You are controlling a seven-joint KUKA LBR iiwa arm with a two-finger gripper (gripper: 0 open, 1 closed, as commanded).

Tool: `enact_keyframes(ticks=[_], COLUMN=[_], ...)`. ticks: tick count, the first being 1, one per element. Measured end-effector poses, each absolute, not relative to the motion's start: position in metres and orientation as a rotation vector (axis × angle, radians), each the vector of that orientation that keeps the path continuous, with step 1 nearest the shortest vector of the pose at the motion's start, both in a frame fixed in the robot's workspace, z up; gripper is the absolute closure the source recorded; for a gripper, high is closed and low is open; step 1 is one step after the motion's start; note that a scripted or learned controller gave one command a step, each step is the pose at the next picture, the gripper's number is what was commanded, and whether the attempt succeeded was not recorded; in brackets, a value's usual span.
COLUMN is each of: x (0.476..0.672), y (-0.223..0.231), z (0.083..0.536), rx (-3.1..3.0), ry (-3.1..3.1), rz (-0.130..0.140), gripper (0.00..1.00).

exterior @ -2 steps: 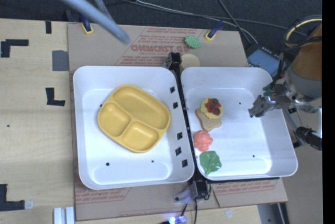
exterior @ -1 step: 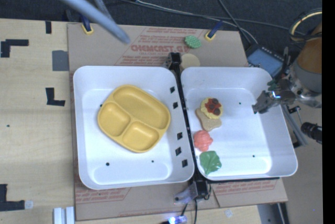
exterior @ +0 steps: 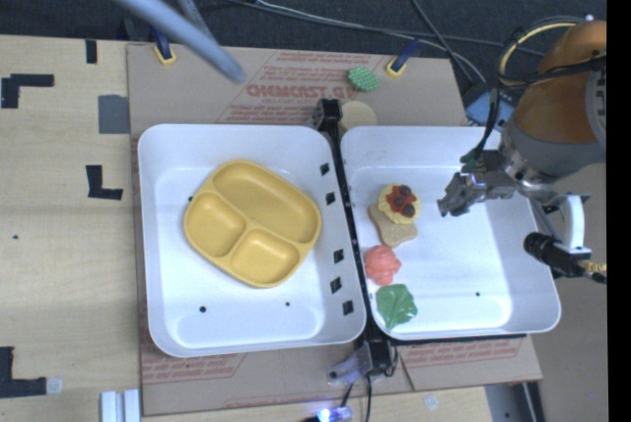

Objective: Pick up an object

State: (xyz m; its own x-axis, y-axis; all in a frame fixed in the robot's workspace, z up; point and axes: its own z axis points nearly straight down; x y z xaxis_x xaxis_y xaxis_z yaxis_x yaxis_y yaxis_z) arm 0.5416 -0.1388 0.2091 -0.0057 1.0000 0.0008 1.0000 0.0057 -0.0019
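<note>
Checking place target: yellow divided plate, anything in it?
Empty. The yellow plate lies flat in the left bin, and all three compartments show bare yellow.

One fixed camera looks down at a slant on both white bins point(exterior: 158, 243), arm point(exterior: 562, 105) entering right.

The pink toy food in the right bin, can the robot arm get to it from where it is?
Probably yes. The gripper hangs over the right bin, and the pink toy lies on the bin floor to its lower left. Bare floor lies between them, though the green leaf toy sits close beside it.
</note>
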Motion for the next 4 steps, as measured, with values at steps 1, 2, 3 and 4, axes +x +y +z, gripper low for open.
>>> enact_keyframes(ticks=[1,2,3,4], x=[0.532,0.532,0.533,0.521], y=[-0.081,-0.035,0.019,0.065], z=[0.204,0.201,0.197,0.211], rx=[-2.214,-2.215,-2.212,-2.213], ry=[-2.225,-2.225,-2.227,-2.228], rz=[0.002,0.002,0.001,0.0], gripper=[1.0,1.0,1.0,1.0])
